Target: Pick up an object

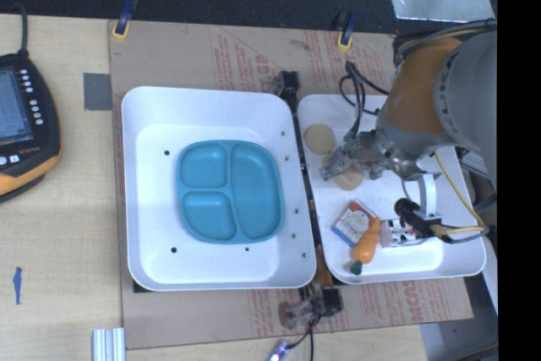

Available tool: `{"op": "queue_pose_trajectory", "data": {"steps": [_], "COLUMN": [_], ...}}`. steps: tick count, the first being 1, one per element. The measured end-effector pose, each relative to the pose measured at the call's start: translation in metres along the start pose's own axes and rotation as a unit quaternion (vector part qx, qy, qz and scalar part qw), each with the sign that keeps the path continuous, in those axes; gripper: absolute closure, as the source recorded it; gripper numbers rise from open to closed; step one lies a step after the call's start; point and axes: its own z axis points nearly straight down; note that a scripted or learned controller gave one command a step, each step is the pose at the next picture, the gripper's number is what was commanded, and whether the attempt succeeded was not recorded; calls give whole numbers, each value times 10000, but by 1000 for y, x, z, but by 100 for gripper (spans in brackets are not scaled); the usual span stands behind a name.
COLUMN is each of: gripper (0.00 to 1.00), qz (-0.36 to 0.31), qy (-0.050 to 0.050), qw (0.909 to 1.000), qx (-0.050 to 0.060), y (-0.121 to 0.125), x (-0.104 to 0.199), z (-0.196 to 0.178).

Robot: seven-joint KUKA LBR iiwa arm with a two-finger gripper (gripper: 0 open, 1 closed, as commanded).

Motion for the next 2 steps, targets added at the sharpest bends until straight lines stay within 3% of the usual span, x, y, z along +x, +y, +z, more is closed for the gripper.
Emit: {"op": "queue_pose_trajectory", "data": {"steps": [1,2], "gripper": [100,100], "qz": [-8,5], "qy": [-6,9], "qw": [10000,10000], "qx": [11,-6], "y": [0,-24], "x": [-1,83], "z": [-10,-125]}}
